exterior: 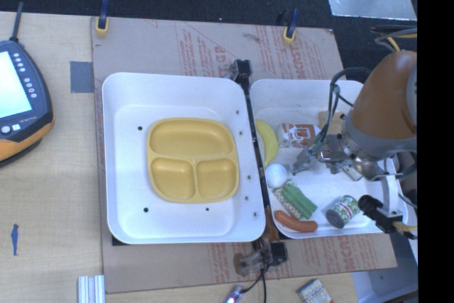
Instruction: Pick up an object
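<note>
We're looking down on the surface [57, 209], brown board with faint red print too washed out to read. On it sit two white bins side by side. The left bin [120, 174] carries a yellow tray [193, 157] with three compartments, one long across the top and two smaller below.

The right bin [298, 92] is where the action is. The arm [383, 106] comes in from the right, its orange band bulking over the bin's right side, and the claw [308, 161] hangs low over the middle of the bin. We cannot tell whether it is spread or pressed together; the metal there is a dark tangle from this angle, and we see nothing between its tips.

Now the candidates, largest first. A yellow banana [267, 140] curves along the bin's left wall, left of the claw and apart from it. A green packet [299, 201] lies slanted just below the claw. A red-orange sausage [295, 223] stretches along the near edge, below the packet. A small can [343, 211] on its side, green and white label, writing too small to read, rests down-right of the claw. A packet [299, 133] with a brown and white label lies flat just above the claw; its lettering is blurred. A white ball [275, 173] sits just left of the claw, between banana and green packet.

At far left, a pendant [21, 106] with a grey screen and orange rim rests on the surface.
</note>
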